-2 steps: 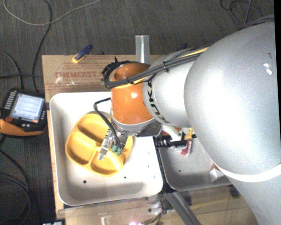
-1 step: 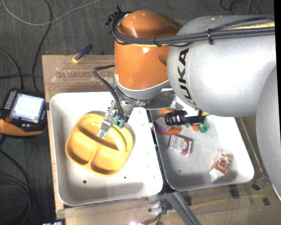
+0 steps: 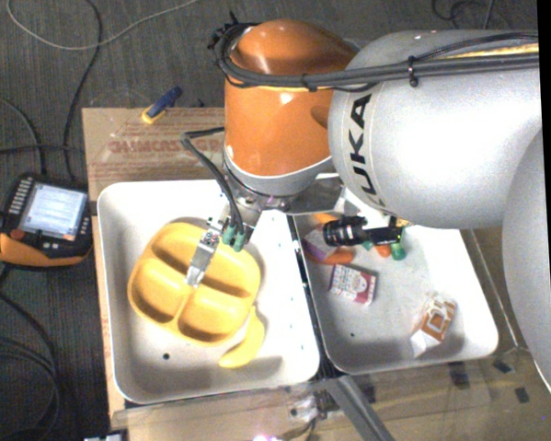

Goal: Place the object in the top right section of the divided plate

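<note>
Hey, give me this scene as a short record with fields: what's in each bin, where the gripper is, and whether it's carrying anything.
left bin: yellow divided plate, with a yellow banana-shaped piece at the plate's lower right edge
right bin: red-and-white packet; small wrapped orange item; orange and green bits near the top, partly under the arm
gripper: over the plate, near its upper middle divider
held object: cannot tell
</note>
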